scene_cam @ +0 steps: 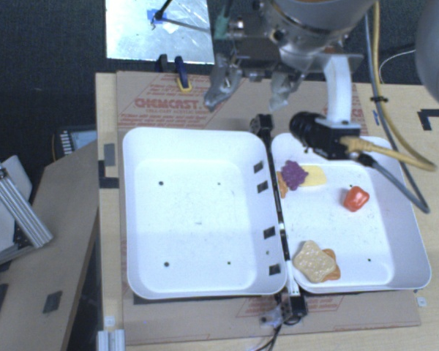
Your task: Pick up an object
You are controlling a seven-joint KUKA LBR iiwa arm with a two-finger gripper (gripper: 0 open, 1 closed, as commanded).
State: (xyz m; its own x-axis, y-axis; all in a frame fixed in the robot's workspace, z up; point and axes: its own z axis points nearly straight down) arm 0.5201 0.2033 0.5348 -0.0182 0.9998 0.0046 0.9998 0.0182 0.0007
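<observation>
Grey two-finger gripper (pixel 249 92) hovers above far edge of bench, fingers (pixel 221 88) spread apart, nothing between them. Right shallow white bin (pixel 395 247) holds purple grape-like cluster (pixel 293 174) on yellow flat piece (pixel 313 175) near far-left corner, red pepper-shaped object (pixel 355 198) mid-bin, tan toast-like piece (pixel 316 262) at near-left corner. Left white bin (pixel 197 210) alongside.

White bins (pixel 190 218), purple grapes (pixel 293 174), red pepper (pixel 355 198), tan toast (pixel 316 262), yellow slice (pixel 314 175)
</observation>
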